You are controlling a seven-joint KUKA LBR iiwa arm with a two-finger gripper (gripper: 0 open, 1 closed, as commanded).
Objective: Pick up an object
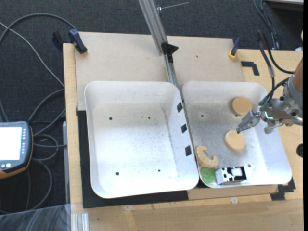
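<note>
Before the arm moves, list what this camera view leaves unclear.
- Tool: finger spacing too small and blurred to read.
- Arm: cut off by the right edge.
- Green item: partly under the tan curved piece.
- Black-and-white box: markings too small to read.

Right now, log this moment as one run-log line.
gripper: above right bin, over lower tan disc | holding: nothing seen | upper tan disc: apart | pick: not done

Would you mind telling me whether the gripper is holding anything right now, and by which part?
Nothing is held: the gripper hangs just above the lower round tan wooden disc, with no object between its fingers.
</note>
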